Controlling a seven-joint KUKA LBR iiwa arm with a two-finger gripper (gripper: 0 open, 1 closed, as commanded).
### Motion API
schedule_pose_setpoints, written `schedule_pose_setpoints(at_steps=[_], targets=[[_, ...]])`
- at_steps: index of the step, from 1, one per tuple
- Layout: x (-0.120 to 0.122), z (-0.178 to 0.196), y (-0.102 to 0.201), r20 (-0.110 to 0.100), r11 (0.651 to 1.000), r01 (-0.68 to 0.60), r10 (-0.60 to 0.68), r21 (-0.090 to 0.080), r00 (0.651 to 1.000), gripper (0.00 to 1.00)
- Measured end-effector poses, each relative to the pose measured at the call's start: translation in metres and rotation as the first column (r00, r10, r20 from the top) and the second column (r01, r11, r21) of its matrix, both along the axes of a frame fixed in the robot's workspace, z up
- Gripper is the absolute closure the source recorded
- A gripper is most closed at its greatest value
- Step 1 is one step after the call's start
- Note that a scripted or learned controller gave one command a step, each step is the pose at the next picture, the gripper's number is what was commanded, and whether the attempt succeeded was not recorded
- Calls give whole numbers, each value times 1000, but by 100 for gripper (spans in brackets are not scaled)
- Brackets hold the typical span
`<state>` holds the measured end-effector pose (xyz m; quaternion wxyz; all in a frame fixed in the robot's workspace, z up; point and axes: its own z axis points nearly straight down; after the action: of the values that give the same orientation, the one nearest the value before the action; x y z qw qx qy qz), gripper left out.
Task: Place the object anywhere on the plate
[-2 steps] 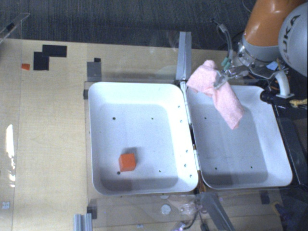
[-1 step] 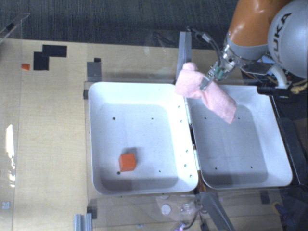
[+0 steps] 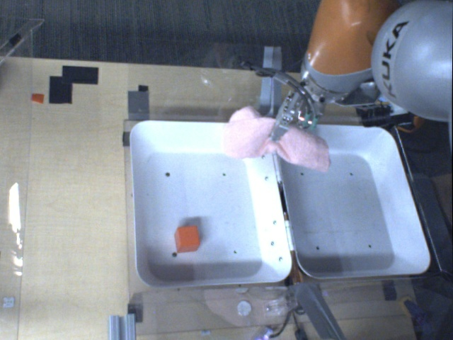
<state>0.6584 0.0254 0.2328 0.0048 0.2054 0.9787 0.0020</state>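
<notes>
the grey arm [image 3: 417, 55] with its orange band [image 3: 347, 27] is reaching in from the far right, and its gripper [image 3: 289, 122] is hanging over the far end of the seam where the two white bins meet; a pink cloth [image 3: 272, 144] is dangling from it, pinched at its middle between the closed-in fingers, so the pincer is holding the cloth; one lobe of the cloth is spreading left over the far right corner of the left bin [image 3: 152, 190], the other is drooping right over the far left corner of the right bin [image 3: 396, 211]; whether the cloth's lower edges are touching the bin rims i cannot tell; a small orange block [image 3: 187, 239] is lying on the floor of the left bin, near its near left corner, well apart from the cloth; on the wooden bench [image 3: 64, 211] to the far left, black shapes [image 3: 71, 82] and a tiny orange square [image 3: 37, 98] are sitting.
</notes>
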Motion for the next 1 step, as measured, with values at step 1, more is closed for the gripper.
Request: schedule_pose_setpoints(at_steps=[1], targets=[[6, -10, 50, 2, 921, -390, 390, -3, 921, 100]])
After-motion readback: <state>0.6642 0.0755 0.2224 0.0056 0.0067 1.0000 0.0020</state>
